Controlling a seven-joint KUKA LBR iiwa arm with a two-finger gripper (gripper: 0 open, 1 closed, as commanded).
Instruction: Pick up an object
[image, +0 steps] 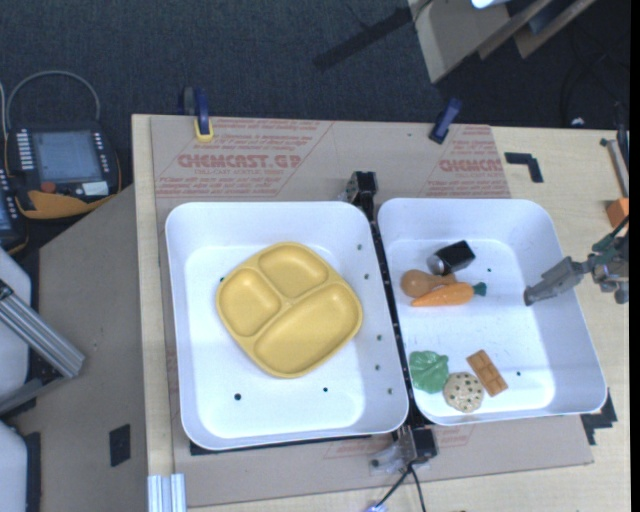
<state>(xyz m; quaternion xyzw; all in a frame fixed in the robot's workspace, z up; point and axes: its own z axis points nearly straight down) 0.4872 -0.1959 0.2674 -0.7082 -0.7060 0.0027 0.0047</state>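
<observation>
The right white bin (560, 330) holds several small items. A black and silver object (455, 256) lies near the bin's back. In front of it are a brown rounded piece (415, 282) and an orange carrot (447, 295), touching each other. Near the front edge sit a green leafy piece (430, 369), a speckled cookie (463, 391) and an orange cracker (487, 371). My gripper (548, 284) reaches in from the right edge, over the right side of this bin. It is well apart from every item, and nothing shows in its grasp.
The left white bin (200, 330) holds a yellow divided plate (289, 308) at its middle. Black clamps (361, 186) sit where the two bins meet, at the back and front. A teach pendant (62, 165) lies off the bench at the far left.
</observation>
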